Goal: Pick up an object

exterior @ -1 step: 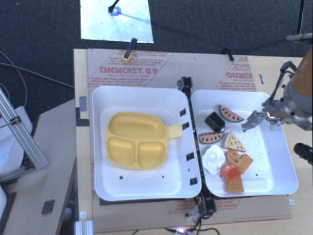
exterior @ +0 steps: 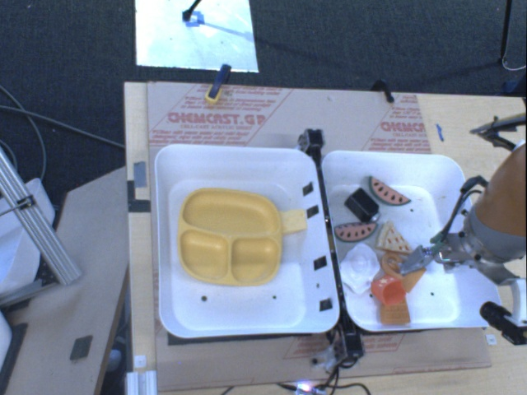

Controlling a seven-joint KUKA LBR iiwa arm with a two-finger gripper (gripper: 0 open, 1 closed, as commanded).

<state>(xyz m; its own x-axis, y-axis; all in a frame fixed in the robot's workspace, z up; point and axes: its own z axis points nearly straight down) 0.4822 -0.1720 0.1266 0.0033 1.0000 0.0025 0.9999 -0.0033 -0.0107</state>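
Camera view from where I'm standing: the tool (exterior: 420,259) is down in the right bin (exterior: 440,171), right over a crowded little pile, with a toast-like wedge (exterior: 393,239), an orange cup (exterior: 387,288) and a crumpled white piece (exterior: 360,268) all touching or nearly so. Honestly can't tell whether it's clenched or released, and nothing visibly sits between its tips. Two watermelon slices (exterior: 389,192) and a black block (exterior: 361,203) lie a bit further off. My worry: packed that tight, it nudges neighbours or pinches an edge and the piece slips. The yellow tray (exterior: 230,235) sits alone in the left bin (exterior: 239,161).
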